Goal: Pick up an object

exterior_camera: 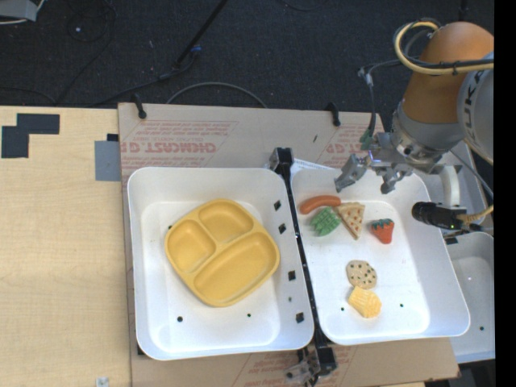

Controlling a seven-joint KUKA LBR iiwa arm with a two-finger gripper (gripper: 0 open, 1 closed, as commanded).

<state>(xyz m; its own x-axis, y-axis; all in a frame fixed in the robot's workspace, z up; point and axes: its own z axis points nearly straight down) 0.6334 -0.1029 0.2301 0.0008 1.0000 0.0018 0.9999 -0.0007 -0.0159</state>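
My gripper (pixel 369 177) hangs over the far edge of the right bin (pixel 419 313), its two grey fingers spread open with nothing between them. Just below it in the right bin lie an orange-red sausage (pixel 320 203), a green broccoli piece (pixel 326 222), a pizza slice (pixel 352 217) and a red strawberry (pixel 383 230). Nearer the front of that bin sit a chocolate-chip cookie (pixel 362 274) and a yellow waffle-like piece (pixel 364 302).
The left bin (pixel 153 216) holds a yellow divided plate (pixel 222 251). A black divider bar (pixel 295 248) runs between the bins. A black cylinder (pixel 438 214) sticks out over the right bin's right rim. Cardboard lies under both bins.
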